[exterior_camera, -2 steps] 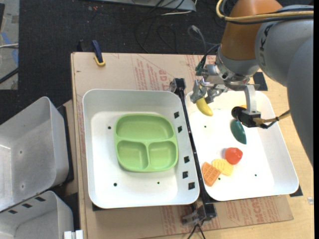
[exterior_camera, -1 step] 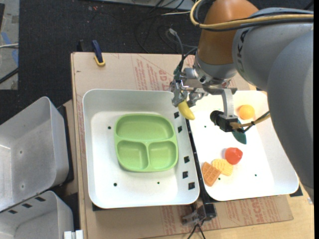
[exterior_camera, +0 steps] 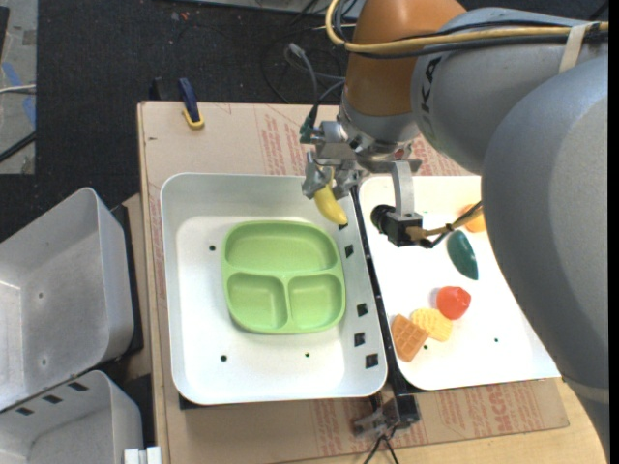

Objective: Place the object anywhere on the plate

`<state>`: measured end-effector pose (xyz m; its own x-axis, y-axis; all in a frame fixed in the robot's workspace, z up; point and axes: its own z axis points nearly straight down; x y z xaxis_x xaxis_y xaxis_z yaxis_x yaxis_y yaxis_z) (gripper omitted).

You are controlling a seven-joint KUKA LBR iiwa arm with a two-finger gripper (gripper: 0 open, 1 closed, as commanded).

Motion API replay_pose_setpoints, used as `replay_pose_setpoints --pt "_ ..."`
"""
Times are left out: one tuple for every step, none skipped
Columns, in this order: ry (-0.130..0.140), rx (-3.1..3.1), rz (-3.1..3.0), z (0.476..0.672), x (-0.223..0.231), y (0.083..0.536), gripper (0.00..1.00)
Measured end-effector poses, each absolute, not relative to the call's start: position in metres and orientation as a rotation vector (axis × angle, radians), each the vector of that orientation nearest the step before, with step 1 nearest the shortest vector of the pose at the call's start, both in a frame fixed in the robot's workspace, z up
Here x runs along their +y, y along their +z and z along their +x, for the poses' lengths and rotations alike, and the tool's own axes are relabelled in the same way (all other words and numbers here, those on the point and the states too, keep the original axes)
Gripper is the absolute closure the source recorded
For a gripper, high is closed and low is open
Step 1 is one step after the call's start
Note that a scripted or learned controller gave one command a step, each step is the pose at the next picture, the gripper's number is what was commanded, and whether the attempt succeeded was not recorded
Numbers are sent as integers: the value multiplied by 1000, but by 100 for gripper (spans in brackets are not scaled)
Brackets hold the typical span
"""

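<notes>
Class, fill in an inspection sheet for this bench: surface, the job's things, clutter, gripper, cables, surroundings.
Surface: cardboard-covered bench bearing two white bins.
Job's things: green plate in the left bin; banana between the gripper's fingers, above the plate's far right corner.
Clutter: right bin holds a red toy, waffle-like pieces, a dark green item.
Gripper: gripper shut on the banana.
Cables: yellow cable looped over the arm.
Surroundings: dark floor, white tubs left.

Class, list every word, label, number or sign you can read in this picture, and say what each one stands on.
Red printing on the brown cardboard sheet under the bins: too faint and blurred to read.
Red printing on the cardboard's front edge, below the right bin: blurred, not readable.
Dark lettering on the grey arm below its orange band: partly hidden, not readable.
Nothing else carries text.
</notes>
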<state>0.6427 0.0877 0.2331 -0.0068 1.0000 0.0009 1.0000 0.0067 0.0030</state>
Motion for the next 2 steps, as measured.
replay_pose_setpoints --pt "-1 2227 2216 641 121 224 100" --pt "2 2226 2214 647 122 223 100"
